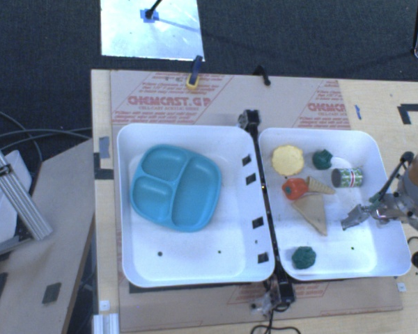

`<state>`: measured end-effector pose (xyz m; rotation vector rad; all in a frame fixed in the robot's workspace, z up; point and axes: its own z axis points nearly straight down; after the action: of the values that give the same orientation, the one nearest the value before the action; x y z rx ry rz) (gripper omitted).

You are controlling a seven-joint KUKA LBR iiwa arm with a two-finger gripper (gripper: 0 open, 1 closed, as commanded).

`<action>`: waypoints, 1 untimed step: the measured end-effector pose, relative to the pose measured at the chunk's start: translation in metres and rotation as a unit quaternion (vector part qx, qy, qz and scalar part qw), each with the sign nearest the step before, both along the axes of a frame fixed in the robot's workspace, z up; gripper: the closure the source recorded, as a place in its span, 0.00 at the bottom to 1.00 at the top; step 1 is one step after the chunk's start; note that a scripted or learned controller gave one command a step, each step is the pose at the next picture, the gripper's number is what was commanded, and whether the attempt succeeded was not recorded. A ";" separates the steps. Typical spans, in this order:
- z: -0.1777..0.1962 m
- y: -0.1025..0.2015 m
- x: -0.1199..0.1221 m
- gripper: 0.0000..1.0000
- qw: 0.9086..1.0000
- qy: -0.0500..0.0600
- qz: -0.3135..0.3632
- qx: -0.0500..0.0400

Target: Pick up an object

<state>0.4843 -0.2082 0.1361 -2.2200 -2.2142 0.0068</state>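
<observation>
Pincer (353, 219) hanging over right bin (390, 256) at four o'clock, grip unclear, can (347, 178) lying at its twelve o'clock

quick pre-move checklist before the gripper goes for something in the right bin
1. Gripper over the right bin, not the left: ok.
2. Nothing between its fingers yet: ok.
3. Nearest target, the tan wedge, lies flat and apart from the bin wall: ok.
4. Wedge free of neighbours: not ok, the red piece and the cone sit against it.
5. Easier isolated target available: ok, the dark green lump sits alone near the front wall.
6. Finger opening wide enough for the wedge: cannot tell.
</observation>
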 end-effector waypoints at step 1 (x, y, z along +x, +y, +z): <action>-0.054 0.063 0.003 0.00 1.000 -0.004 0.005 0.000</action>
<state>0.4869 -0.1453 0.0818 -2.2131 -2.2298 -0.0015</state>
